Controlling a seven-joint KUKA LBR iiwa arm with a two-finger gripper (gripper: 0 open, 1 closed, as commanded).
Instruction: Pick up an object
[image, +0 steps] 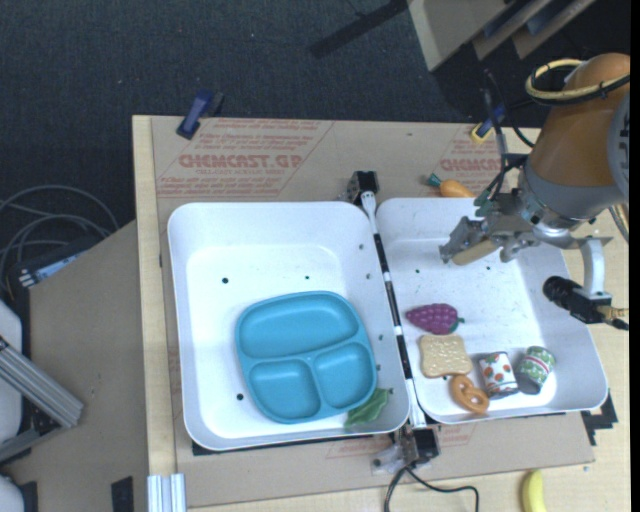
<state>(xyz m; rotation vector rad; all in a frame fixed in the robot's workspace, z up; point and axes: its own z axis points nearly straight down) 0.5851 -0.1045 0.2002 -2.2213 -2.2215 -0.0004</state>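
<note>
The bench (150, 300) carries two white bins side by side. The left bin (200, 250) holds a blue divided tray (305, 355) in its near half, and a small green leaf-like piece (368, 408) lies at the near right corner of this bin, just beside the tray.

The right bin (570, 390) holds the small objects. They are gathered along its near edge: a purple bunch of grapes (433, 318) near the left wall, a tan cracker (443, 354) just in front of the grapes, a pretzel (468, 392) at the near edge touching or almost touching the cracker, then a small can with a red label (497, 373) and a green and white can (536, 367) beside it, toward the near right corner.

The arm (580, 130) reaches in from the right, and the gripper (478, 243) hangs over the far half of the right bin. Its fingers (458, 248) look apart, and I see nothing between them. The bin floor under it is bare, and the grapes, which are the nearest object, are well apart from it.

In my judgement the task is not yet done: no object is lifted and all of them rest in the bins. What is left is almost everything: to move the gripper toward the near edge, lower it over one object, close on it and raise it.
</note>
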